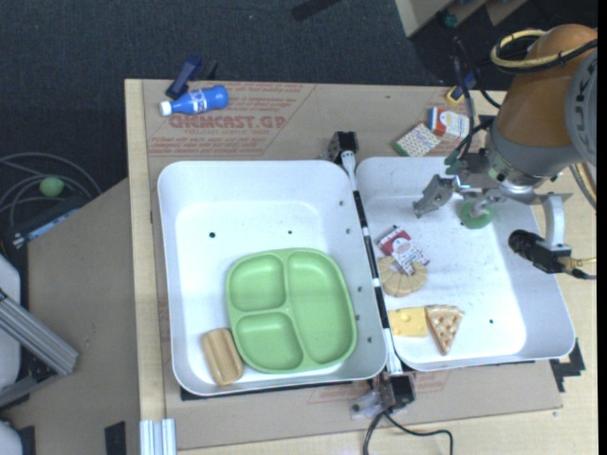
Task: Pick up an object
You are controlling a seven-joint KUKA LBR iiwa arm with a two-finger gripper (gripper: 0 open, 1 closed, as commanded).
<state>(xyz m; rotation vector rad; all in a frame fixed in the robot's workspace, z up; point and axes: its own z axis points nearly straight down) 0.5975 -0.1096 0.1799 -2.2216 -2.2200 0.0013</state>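
I find the arm (pixel 545 93) reaching in from the right, its gripper (pixel 455 192) hanging over the upper part of the right bin (pixel 545 335). The fingers are spread apart with nothing between them: one points left toward the bin's middle, the other sits by a small green object (pixel 474 217) just below the wrist. Whether that green piece touches the finger I cannot tell.

Contents of the right bin, in order from the top: the green piece near the gripper; a red-and-white packet (pixel 399 245) close to the divider; a round cracker-like piece (pixel 403 280) touching it from below; and lower down a yellow cheese wedge (pixel 410 322) beside a pizza slice (pixel 443 325). The left bin (pixel 190 197) holds a green divided plate (pixel 287 308) and a bread piece (pixel 222 355) at its lower left corner.

My judgement — the step in hand is the approach; no grasp has been made. The green piece is the nearest candidate. The next move calls for centring the open fingers over one item, descending to the bin floor, and closing squarely. The green piece is small and lies near the bin's upper wall, so a glancing contact could push it aside — alignment matters before descent.
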